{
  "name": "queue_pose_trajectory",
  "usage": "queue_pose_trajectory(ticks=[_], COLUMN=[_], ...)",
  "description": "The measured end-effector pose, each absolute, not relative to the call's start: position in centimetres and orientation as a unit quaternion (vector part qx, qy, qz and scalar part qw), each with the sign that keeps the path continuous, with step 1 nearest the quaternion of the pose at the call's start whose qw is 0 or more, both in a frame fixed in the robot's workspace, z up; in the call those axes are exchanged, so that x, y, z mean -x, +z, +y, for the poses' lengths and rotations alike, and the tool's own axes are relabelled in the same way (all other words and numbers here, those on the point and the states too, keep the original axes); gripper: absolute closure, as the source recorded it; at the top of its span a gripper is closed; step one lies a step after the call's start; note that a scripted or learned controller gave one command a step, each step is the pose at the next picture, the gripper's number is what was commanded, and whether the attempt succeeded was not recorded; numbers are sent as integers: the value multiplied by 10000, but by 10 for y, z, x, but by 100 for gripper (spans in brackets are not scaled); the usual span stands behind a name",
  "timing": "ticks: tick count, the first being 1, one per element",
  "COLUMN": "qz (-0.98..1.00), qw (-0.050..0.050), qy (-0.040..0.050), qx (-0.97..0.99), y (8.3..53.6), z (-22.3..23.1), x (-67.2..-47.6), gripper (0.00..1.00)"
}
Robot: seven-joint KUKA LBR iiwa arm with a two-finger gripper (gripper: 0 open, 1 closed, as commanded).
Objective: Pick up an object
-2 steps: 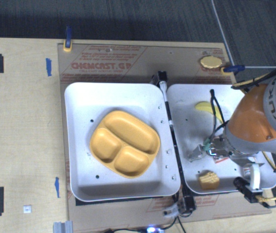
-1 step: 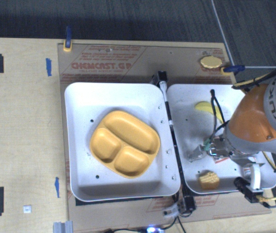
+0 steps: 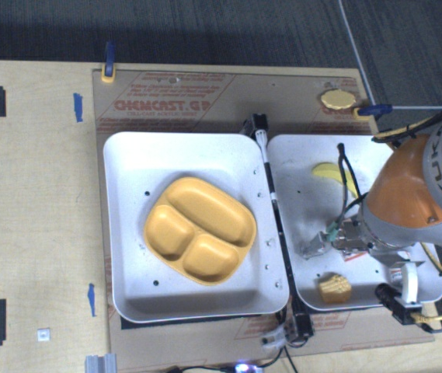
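You see the claw [image 3: 314, 247] low in the right white bin [image 3: 298, 162], maybe to reach the small tan lump [image 3: 335, 287]; you cannot tell if it holds anything.

1. Arm [image 3: 430, 189]: rounded grey casing, smooth and matte, with part of a dark letter marking readable on the grey shell near the frame edge.
2. Orange band [image 3: 403, 185]: broad, glossy, dome-shaped ring directly above the wrist; no scuffs discernible.
3. Wrist flange: grey collar beneath the orange band, with a darker metallic block fitted under it.
4. Cables: thin black leads run up from the wrist area; green and red wiring shows at the metallic block.
5. Hand [image 3: 323, 242]: small, bare-metal, silver-grey parts; fine detail too small to make out.
6. White and black fittings sit below the wrist housing.
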State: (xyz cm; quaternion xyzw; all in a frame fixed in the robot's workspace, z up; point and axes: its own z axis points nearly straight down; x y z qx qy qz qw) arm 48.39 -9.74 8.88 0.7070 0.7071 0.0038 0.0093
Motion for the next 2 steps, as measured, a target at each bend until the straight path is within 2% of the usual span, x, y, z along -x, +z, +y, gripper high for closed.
queue_pose_trajectory(ticks=[2], qz=[7063], qw=[101], qy=[32], qx=[-7079], y=[89], z=[-95], x=[-484], gripper=[0])
